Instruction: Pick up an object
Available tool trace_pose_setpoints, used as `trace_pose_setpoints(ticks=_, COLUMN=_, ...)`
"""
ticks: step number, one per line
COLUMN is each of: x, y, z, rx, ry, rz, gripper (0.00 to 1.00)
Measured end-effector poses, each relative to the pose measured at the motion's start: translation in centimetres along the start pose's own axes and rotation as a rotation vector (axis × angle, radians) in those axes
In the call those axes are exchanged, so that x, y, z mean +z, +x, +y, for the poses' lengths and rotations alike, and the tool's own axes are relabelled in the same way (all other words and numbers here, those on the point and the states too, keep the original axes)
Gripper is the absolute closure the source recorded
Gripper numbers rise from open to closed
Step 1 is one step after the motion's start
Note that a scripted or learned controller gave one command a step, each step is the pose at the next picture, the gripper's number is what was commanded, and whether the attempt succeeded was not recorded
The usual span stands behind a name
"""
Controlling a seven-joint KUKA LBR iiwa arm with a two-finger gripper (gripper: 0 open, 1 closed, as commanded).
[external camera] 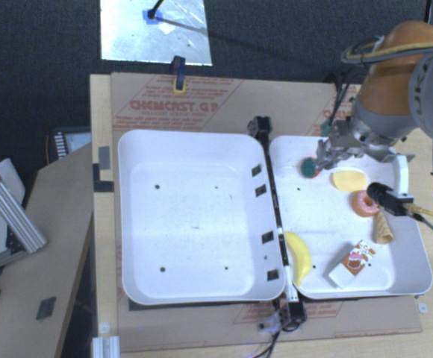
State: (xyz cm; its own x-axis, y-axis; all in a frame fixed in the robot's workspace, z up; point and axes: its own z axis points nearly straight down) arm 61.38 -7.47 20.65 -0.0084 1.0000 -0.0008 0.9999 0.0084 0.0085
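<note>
The gripper [322, 157] is low over the far side of the right bin [317, 274], right at a small teal and red object [308, 168]. Open or closed, I can't tell. Nearby lie a yellow disc [349, 180], doughnut [364, 203] and banana [299, 254].

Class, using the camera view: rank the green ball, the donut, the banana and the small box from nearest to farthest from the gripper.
Measured from the gripper:
1. Green ball, just below its tip.
2. Donut, right side of the bin.
3. Banana, by the divider.
4. Small box, front of the bin; close to the banana's rank.
</note>
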Motion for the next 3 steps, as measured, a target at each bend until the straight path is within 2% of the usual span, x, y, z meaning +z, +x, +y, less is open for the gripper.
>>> trace_pose_setpoints(ticks=1, x=2.3, y=7.2, z=1.7, rx=-0.003, ry=0.007, rz=0.003, gripper=1.0)
trace_pose_setpoints(ticks=2, x=-19.1, y=8.7, z=3.0, rx=0.0, ry=-0.014, rz=0.001, gripper=1.0)
trace_pose_setpoints(ticks=3, x=-14.7, y=20.1, z=2.3, rx=-0.007, ry=0.009, rz=0.005, gripper=1.0)
